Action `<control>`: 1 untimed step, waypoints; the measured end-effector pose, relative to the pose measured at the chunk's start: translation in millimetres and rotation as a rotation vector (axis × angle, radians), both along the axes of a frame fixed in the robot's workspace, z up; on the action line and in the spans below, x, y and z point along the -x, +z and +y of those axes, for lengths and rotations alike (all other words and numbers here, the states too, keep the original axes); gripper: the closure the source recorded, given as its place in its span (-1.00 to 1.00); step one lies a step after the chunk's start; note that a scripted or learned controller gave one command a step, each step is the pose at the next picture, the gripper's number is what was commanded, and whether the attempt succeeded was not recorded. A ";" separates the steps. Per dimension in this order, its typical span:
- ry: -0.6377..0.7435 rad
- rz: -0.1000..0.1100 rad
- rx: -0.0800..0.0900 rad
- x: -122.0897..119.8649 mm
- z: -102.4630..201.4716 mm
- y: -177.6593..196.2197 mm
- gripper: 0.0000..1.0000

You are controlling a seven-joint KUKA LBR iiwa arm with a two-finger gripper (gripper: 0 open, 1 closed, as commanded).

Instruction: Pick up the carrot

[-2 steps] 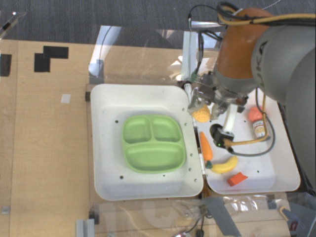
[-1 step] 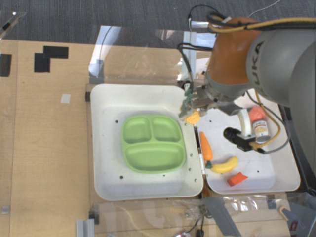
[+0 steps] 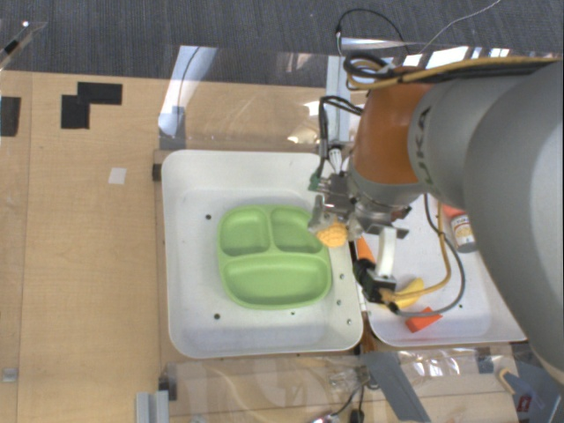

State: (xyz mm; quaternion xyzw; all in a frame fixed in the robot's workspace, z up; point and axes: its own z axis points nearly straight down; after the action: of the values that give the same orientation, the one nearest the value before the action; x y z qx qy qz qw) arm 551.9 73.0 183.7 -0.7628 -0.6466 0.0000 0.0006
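Observation:
An orange, pointed piece that looks like the carrot [image 3: 421,319] lies near the front of the right bin [image 3: 441,335]. My gripper [image 3: 337,226] hangs below the orange wrist band, over the rim between the two bins and beside the right edge of the green plate. A small yellow-orange lump [image 3: 331,235] sits right at the gripper's tip, and I cannot tell if it is held. The carrot lies well to the front right of the gripper, apart from it.
A green three-part plate [image 3: 273,258] fills the middle of the left bin [image 3: 189,263]. In the right bin lie a yellow item [image 3: 407,293], a thin orange piece [image 3: 360,251] under the wrist and a small bottle [image 3: 459,228]. The arm's bulk covers the right bin's back.

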 end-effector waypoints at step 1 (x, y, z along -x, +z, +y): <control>0.304 -0.008 0.001 24.2 -32.0 110.0 1.00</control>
State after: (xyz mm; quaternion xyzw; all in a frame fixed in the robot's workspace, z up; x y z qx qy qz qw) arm 527.7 40.9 293.7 -0.6560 -0.7547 -0.0025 -0.0024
